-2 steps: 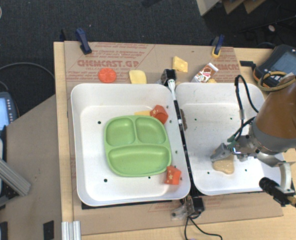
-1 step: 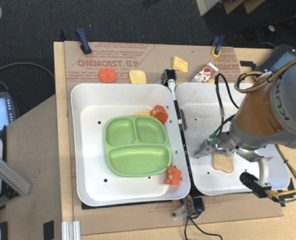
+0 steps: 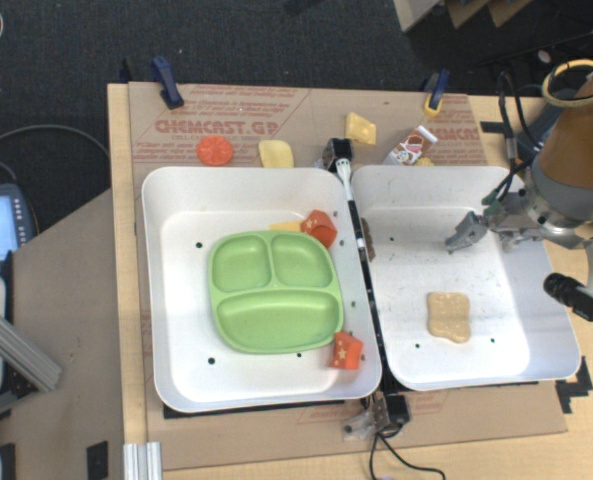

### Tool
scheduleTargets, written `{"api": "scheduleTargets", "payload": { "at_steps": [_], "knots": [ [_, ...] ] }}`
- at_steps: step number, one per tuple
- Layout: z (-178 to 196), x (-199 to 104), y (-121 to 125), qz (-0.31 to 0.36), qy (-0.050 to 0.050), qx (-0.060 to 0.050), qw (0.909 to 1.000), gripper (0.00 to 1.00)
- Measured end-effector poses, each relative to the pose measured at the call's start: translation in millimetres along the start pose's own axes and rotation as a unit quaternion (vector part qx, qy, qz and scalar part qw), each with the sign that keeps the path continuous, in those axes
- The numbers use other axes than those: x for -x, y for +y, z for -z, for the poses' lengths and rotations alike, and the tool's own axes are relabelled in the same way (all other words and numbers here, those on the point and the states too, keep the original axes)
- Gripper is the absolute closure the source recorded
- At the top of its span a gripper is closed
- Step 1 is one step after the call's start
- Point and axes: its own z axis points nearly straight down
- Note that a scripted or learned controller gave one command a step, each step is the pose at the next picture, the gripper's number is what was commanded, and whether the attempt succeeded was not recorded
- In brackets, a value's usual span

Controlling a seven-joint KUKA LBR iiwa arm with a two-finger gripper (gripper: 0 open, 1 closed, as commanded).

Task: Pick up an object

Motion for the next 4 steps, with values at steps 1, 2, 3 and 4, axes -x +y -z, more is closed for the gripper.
{"api": "scheduleTargets", "payload": {
  "at_steps": [1, 2, 3, 4],
  "knots": [
    [-43, -54, -62, 0.001, 0.006, -0.011, 0.9999, 0.00],
    [-23, 35, -75, -0.003, 0.001, -0.005, 1.0000, 0.00],
    [-29, -37, -80, 0.004, 0.006, -0.008, 0.9999, 0.00],
    [-76, -39, -71, 0.001, 0.003, -0.007, 1.0000, 0.00]
  ]
}}
